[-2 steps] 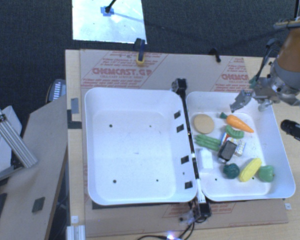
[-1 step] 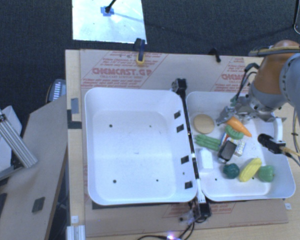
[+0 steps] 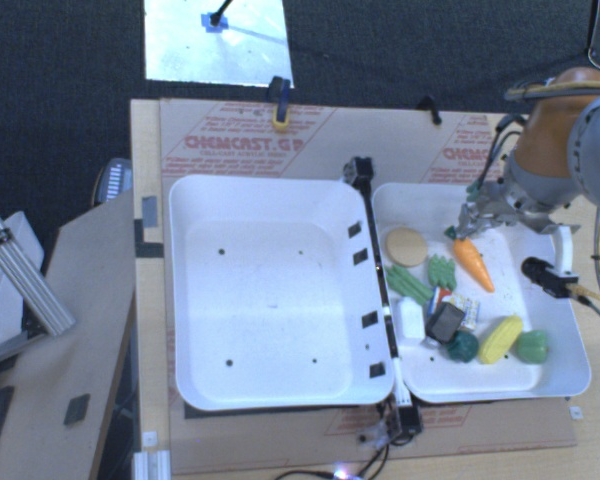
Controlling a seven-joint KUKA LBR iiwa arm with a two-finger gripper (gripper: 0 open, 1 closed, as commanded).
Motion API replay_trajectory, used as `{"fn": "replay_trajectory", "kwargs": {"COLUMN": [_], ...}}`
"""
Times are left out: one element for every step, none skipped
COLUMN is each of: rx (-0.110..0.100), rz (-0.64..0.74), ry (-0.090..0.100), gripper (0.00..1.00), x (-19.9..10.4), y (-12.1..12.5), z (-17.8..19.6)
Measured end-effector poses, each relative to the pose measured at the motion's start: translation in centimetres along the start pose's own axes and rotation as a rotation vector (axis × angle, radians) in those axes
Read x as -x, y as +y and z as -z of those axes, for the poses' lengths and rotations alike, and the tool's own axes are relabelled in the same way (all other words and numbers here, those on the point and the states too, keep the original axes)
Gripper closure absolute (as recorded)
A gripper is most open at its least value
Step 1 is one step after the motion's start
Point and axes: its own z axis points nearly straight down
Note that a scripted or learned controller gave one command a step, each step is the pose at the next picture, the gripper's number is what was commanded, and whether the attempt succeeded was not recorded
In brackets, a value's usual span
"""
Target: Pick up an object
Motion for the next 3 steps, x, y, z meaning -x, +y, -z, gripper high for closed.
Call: {"fn": "replay_trajectory", "kwargs": {"rx": [-0.006, -0.023, -0.011], "rz": [0.004, -0.009, -0.004], "ry": [0.003, 0.006, 0.002], "gripper": [1.0, 1.0, 1.0], "x": [-1.2, 1.9, 2.3], "y": [3.0, -10.8, -14.3], "z": [-2.7, -2.7, 4.2]}}
